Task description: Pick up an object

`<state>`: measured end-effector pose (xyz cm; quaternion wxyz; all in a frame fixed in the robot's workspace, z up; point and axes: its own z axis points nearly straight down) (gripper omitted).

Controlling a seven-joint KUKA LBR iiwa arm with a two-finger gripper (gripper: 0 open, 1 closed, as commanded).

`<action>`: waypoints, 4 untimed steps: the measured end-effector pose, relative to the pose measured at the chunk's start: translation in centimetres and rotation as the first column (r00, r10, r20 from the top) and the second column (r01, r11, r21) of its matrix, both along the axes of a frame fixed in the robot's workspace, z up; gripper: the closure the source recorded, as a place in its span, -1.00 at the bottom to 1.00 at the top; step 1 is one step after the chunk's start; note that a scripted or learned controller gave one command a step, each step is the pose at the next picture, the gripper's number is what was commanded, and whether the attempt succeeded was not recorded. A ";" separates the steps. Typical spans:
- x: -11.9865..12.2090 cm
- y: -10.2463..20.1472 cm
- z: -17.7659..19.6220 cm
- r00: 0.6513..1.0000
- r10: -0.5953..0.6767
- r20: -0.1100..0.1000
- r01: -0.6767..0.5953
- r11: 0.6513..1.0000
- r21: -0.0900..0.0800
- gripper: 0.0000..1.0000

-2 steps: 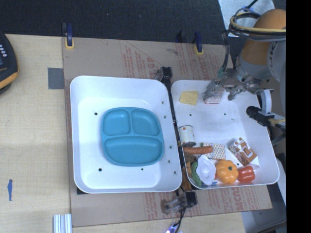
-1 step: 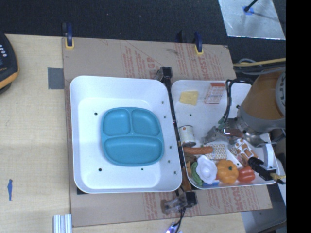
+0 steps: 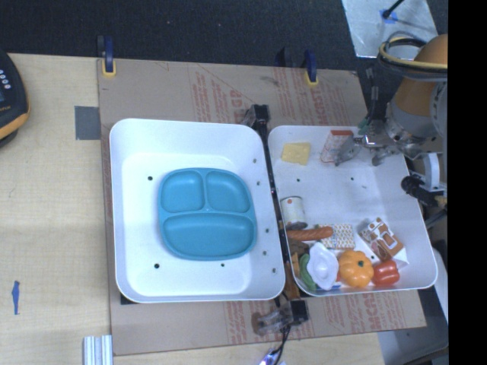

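My gripper (image 3: 370,147) hangs over the back of the right bin (image 3: 426,238), below the grey arm with its orange band (image 3: 421,58). Its fingers stand open with nothing between them. A clear packet with red print (image 3: 335,144) lies just left of the gripper, close to the left fingertip. A yellow wedge (image 3: 296,153) rests further left. Along the bin's front lie a small can (image 3: 291,207), a sausage (image 3: 308,233), a cracker (image 3: 342,236), a white lump (image 3: 323,265), an orange pumpkin (image 3: 355,269), a red fruit (image 3: 386,274) and a brown-and-white snack (image 3: 380,238).
The left bin (image 3: 125,204) holds a blue divided plate (image 3: 207,212). A black divider with clips (image 3: 262,120) runs between the bins. Bare white floor (image 3: 358,192) spans the middle of the right bin. A dark device (image 3: 9,97) sits at the bench's far left.
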<state>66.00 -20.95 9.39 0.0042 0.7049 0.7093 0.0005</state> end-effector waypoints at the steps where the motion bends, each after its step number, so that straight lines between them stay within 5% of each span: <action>1: -8.8 1.5 3.7 1.000 -0.004 -0.012 0.004 1.000 0.005 -1.00; 2: -0.1 6.9 -0.2 1.000 0.005 -0.007 -0.005 1.000 0.007 -1.00; 3: -0.3 6.5 1.1 1.000 0.003 -0.010 -0.003 1.000 0.004 1.00; 4: -0.2 -0.8 11.9 1.000 -0.007 0.003 0.007 1.000 -0.003 1.00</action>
